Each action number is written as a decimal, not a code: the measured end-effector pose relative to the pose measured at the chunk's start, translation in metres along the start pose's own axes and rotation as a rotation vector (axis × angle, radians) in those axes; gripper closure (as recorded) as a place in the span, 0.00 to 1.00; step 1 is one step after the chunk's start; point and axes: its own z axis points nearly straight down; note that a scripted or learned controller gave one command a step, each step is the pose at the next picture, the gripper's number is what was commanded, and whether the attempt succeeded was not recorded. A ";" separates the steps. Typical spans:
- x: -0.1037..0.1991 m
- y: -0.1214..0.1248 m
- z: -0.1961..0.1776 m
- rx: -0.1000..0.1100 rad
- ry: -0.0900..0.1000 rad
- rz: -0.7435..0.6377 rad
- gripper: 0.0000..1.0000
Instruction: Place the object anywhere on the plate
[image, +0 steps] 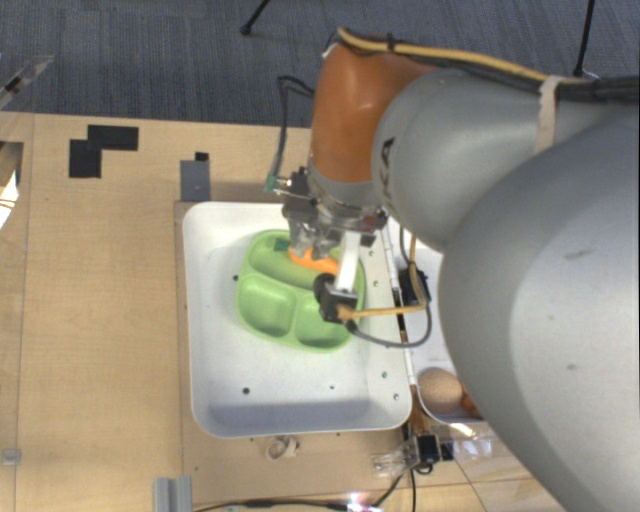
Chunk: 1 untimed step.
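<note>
Nearest the camera, at the front edge of the desk (100, 400), a small clear piece lies just outside the left white bin (215, 330). To the right, under the grey arm (540, 280), a tan rounded thing (440, 390) sits in the other bin; I cannot tell what it is.

Further in, the green divided plate (275, 305) lies in the left bin, its three compartments showing. At its far right corner the gripper (318, 245) hangs low over an orange object (315, 263), which lies on or just above the plate's rear compartment. Whether the fingers are wide, narrow or holding the orange object cannot be told, since the wrist covers them.

The step looks like the placing itself. If so, the next move calls for letting go and rising straight up. The object's long axis and heading are hidden.
</note>
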 end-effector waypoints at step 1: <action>-0.003 0.001 0.000 0.000 -0.003 0.004 0.00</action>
